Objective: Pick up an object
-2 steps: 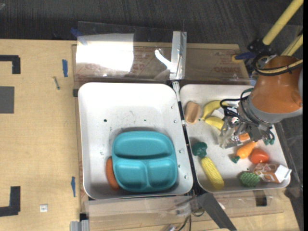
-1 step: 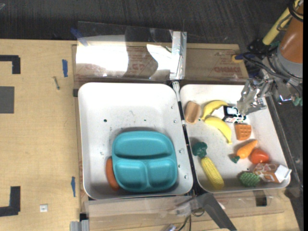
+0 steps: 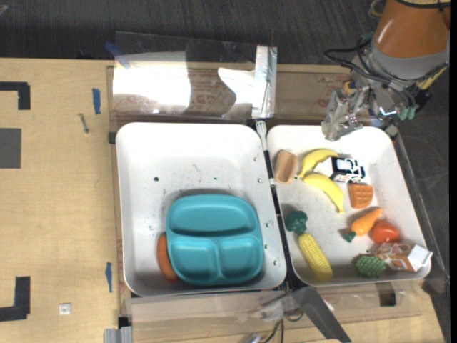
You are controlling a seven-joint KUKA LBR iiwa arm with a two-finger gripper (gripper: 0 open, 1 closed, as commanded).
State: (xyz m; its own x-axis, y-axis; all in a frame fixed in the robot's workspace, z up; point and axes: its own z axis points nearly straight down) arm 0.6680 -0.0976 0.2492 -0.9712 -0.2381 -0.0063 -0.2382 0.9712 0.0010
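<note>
My gripper (image 3: pixel 343 122) hangs over the back rim of the right bin (image 3: pixel 400 156), open, with nothing between its fingers. In the bin just in front of it lie two yellow bananas (image 3: pixel 323 184) and a small black-and-white object (image 3: pixel 348 167). A tan bread roll (image 3: pixel 284 166) lies at the bin's left wall. Further forward are an orange block (image 3: pixel 360 194), a carrot (image 3: pixel 364 221), a red tomato (image 3: pixel 385 232), green broccoli (image 3: pixel 296 221), a corn cob (image 3: pixel 314 254), a green bumpy item (image 3: pixel 369 265) and a wrapped packet (image 3: pixel 404 256).
The left bin (image 3: pixel 143 156) holds a teal divided tray (image 3: pixel 214 238) with an orange object (image 3: pixel 163 256) partly hidden under its left edge. A clear plastic sheet (image 3: pixel 186 84) and a metal bracket (image 3: pixel 265 81) sit behind the bins.
</note>
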